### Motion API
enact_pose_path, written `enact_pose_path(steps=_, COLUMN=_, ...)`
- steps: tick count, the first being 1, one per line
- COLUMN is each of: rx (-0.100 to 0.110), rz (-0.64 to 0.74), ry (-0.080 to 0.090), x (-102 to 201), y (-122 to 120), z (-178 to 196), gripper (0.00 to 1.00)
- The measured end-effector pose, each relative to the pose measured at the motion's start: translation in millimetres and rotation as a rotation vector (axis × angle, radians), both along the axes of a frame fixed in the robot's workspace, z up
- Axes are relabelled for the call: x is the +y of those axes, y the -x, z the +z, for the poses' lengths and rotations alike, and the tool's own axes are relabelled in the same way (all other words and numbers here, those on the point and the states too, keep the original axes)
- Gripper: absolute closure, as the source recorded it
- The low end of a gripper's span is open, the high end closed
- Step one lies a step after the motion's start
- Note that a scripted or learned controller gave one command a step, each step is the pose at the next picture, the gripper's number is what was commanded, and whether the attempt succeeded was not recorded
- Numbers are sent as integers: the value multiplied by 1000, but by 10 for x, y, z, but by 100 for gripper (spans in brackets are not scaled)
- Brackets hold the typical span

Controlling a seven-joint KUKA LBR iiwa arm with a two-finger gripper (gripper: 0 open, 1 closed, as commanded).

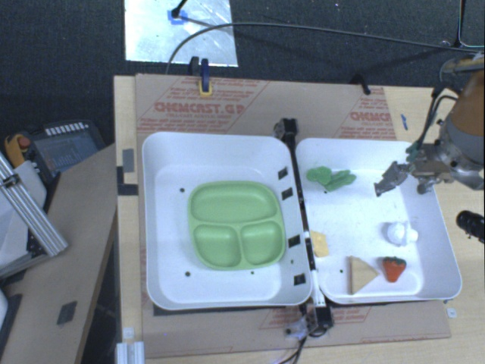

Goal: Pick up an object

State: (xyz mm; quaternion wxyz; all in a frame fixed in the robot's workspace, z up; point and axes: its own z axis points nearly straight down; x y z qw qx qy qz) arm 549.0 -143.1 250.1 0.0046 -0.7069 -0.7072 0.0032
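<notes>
Presently, my pincer [388,180] hung over the right bin [447,279]; whether spread or pressed together, I could not tell. Stock: green leafy item [330,177] just beside, toward the divider; white lump [398,233] below and nearest; strawberry [393,268] and tan wedge [361,274] beyond. Best practice, I judged: centre squarely over the white lump, descend straight.
</notes>
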Motion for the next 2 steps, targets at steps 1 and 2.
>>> enact_pose_path(steps=1, rx=-13, rz=3, ry=2, x=5, y=-23, z=66, gripper=0)
enact_pose_path(steps=2, rx=-8, rz=2, ry=0, x=106, y=-8, z=-423, gripper=0)
